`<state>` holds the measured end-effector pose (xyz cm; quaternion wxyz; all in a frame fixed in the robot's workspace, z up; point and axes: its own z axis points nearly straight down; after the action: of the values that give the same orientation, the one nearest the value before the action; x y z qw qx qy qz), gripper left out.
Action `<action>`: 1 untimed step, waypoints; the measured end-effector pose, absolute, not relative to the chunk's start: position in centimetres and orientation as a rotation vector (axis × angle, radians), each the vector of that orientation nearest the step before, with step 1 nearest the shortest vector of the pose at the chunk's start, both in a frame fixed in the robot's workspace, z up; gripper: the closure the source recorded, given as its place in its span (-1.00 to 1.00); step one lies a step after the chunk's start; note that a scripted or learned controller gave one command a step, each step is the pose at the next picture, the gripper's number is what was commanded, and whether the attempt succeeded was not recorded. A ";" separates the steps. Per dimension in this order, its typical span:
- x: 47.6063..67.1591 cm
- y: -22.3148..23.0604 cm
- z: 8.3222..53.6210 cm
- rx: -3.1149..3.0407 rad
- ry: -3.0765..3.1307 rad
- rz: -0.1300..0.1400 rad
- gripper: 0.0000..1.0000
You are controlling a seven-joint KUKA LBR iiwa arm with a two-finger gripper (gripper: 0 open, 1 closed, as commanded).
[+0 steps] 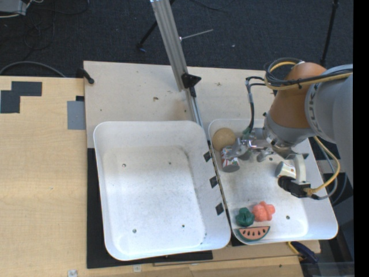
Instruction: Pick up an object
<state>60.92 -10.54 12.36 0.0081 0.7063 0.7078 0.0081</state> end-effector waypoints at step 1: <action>60.8 -10.8 13.1 2.216 2.208 0.022 1.00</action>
<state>60.81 -10.76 13.08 0.0069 0.7083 0.7058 0.0069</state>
